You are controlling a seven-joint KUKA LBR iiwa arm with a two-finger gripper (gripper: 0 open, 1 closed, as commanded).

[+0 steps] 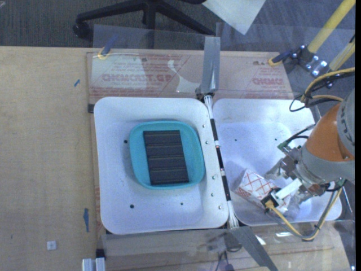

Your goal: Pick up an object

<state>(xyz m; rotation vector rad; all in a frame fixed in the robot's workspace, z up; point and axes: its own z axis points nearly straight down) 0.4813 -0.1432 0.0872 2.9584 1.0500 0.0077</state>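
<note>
Bench (39, 151) is carrying two shallow white bins side by side, touching along the middle seam. Left bin (113, 208) is holding a teal dish (135, 151) near its centre, sitting flat, with a dark ribbed slab (165, 157) lying inside it. Right bin (248, 123) is mostly bare white floor in its upper half. Arm (330, 137) is reaching in from the right, orange band showing above the wrist, hanging over the right bin's lower right corner. Gripper (280, 199) is pointing down-left into that corner, cables trailing around it. Red-and-white checkered packet (251, 186) is lying in the right bin's lower part, near the centre divider, just beside the gripper tip and apparently touching it. Can't tell how the gripper is set, or whether it's gripping the packet.
</note>
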